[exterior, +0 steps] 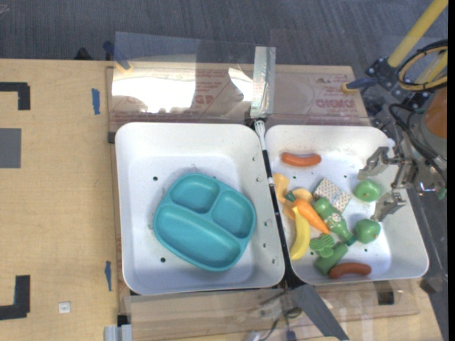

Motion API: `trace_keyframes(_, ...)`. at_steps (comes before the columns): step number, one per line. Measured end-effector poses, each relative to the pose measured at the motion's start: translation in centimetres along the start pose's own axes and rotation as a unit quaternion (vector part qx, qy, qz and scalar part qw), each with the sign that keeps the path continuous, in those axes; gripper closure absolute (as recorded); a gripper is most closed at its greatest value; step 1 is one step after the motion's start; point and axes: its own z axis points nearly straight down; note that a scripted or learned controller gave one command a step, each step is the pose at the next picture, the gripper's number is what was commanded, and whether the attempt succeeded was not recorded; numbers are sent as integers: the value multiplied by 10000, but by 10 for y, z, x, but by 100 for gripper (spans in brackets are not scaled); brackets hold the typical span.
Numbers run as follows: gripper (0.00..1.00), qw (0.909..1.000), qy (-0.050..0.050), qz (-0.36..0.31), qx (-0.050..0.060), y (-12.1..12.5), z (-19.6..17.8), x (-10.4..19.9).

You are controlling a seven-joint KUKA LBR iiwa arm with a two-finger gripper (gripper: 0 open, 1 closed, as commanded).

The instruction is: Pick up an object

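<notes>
Two shallow white bins point(135, 148) are borne by the table. At the right bin's far side the hand point(389, 183) is seen spread, nothing grasped, just beside a small green plastic apple point(367, 190). Approach is judged underway; lowering and closing around the apple are called for.

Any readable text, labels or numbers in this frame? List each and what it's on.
Red print on the clear sheet behind the left bin: too blurred to read.
Red print on the clear sheet behind the right bin: mirrored and blurred, unreadable.
Small white tag on the bench: too small to read.
</notes>
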Motion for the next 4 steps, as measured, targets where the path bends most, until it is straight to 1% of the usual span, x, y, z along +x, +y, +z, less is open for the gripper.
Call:
trace_keyframes(1, 0, 9996, 59, 290, -23, 18, 99, -48)
trace_keyframes(2, 0, 9967, -200, 787, 30, 69, 105, -8)
trace_keyframes(3, 0, 9958, -68, 916, -11, 115, 14, -75)
trace_keyframes(4, 0, 9993, -30, 367, -2, 63, 117, -29)
